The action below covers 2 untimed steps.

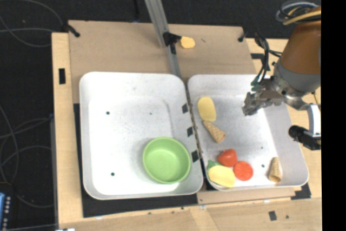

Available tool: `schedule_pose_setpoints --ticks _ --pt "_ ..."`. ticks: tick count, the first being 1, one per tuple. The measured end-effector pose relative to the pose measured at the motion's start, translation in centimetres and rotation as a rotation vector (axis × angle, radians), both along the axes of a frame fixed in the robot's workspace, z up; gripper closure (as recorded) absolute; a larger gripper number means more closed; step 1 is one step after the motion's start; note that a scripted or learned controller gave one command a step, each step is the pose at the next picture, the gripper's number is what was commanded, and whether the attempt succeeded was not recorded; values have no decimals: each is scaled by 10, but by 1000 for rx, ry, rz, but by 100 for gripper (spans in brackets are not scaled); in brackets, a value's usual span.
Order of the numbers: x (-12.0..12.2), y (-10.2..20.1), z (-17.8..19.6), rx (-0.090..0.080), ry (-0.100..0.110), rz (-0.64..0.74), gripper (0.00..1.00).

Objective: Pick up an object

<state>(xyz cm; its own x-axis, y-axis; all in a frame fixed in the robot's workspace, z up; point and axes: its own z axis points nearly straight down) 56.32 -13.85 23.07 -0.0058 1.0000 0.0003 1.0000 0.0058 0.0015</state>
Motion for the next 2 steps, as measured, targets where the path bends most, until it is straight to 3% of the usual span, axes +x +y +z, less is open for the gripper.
schedule_pose_setpoints --ticks 2 --pt "-18 107 -11 0 1 1 100"
